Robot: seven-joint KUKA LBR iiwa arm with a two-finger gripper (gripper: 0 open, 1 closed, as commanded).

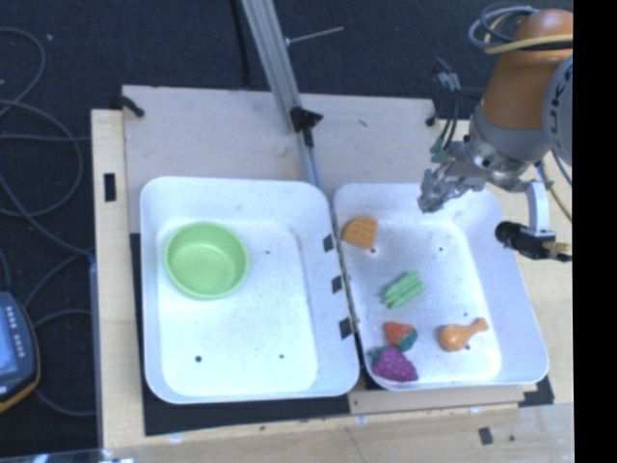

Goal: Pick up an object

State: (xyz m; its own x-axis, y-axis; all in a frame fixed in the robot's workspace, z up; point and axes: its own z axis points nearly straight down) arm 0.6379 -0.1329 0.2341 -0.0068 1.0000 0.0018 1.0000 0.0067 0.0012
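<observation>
- Dark carpet with loose cables surrounded a pale wooden bench (222, 133), which bore two shallow white bins side by side
- Left bin (289, 287) held a single green bowl (205, 258) near its far left corner
- Right bin (501, 287) held the loose toys: an orange bread-like piece (360, 231) at the far left corner, a green bean-pod toy (402, 289) in the middle, a red strawberry-like toy (400, 335) and a purple grape bunch (394, 364) touching at the near left edge, and an orange drumstick-shaped toy (461, 334) towards the near right
- Gripper (434, 199) hung over the far rim of the right bin, well apart from every toy and nearest the bread piece; whether it was spread or closed I could not tell from this slant, and nothing showed in it
- Judged from that, the pick had not begun: every toy lay on the bin floor, so choosing one, descending, closing and lifting were all left to do
</observation>
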